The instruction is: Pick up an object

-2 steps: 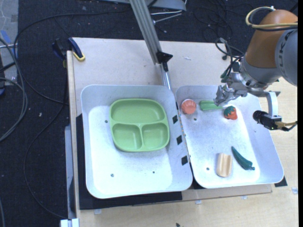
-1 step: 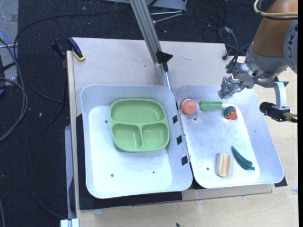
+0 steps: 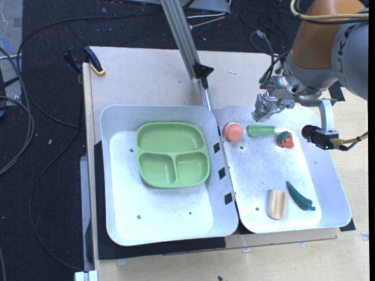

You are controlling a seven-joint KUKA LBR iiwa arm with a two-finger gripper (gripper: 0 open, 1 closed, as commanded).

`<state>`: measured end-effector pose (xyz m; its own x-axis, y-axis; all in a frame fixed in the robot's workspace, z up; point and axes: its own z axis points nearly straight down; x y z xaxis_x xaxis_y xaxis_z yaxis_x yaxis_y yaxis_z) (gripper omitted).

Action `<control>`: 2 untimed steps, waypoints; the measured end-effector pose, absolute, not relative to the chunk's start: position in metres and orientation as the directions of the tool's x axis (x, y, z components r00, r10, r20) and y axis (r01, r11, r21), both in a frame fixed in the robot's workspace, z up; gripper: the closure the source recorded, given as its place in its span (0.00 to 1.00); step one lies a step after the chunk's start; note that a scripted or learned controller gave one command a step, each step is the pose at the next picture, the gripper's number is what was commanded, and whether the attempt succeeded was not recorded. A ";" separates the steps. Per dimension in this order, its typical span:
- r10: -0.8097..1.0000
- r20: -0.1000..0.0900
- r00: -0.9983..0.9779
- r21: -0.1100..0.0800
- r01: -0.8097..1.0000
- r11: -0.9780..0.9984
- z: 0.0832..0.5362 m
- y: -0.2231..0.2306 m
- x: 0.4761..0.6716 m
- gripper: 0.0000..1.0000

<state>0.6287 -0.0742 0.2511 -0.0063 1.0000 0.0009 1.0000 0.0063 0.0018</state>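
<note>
My gripper (image 3: 264,112) hangs over the far part of the right bin (image 3: 322,174), just above and behind a light green stick (image 3: 261,131) that lies flat. An orange ball (image 3: 233,132) rests left of the stick, near the bin's left wall. To the stick's right lies a small red piece with a green top (image 3: 285,139). Nearer the front of the bin are a tan cylinder (image 3: 276,204) and a dark green pepper-like piece (image 3: 300,196). Nothing is lifted off the bin floor.
The left bin (image 3: 117,204) holds a green divided plate (image 3: 173,155). A slanted metal post (image 3: 183,31) rises behind the bins and meets them at their shared edge. A black cable part (image 3: 319,136) hangs off the arm at the right bin's far right.
</note>
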 end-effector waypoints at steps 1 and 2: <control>1.000 0.000 -0.006 0.000 1.000 0.006 0.237 -0.019 0.630 1.00; 1.000 0.001 -0.007 0.001 1.000 0.007 0.226 0.034 0.641 1.00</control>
<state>0.6412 0.0340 0.2256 -0.0074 1.0000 0.0008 1.0000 0.0074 0.0012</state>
